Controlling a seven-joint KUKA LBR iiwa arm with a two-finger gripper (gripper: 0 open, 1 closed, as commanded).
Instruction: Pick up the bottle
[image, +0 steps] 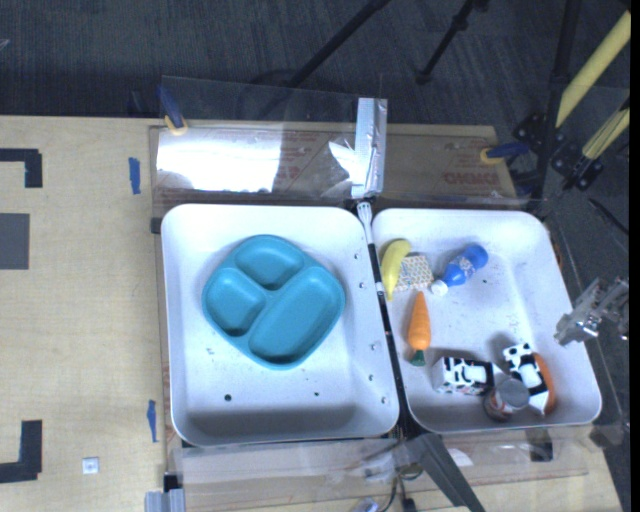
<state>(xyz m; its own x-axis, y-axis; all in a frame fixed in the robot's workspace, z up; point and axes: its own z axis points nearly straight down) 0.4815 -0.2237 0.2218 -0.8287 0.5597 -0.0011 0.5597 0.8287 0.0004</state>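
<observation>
The bottle (463, 266) is small and blue with a white part at its lower left end. It lies tilted in the upper middle of the right bin (520, 228). My gripper (590, 315) appears as a faint grey mechanism over the right rim of that bin. It is well to the right of the bottle and a little nearer the front, apart from it. Nothing is seen held by it.
In the right bin a yellow banana (393, 262) and an orange carrot (418, 322) lie left of the bottle. Two black-and-white cow toys (463, 373) (520, 360) and a grey can (505, 398) sit at the front. The left bin (180, 300) holds a blue divided plate (272, 298).
</observation>
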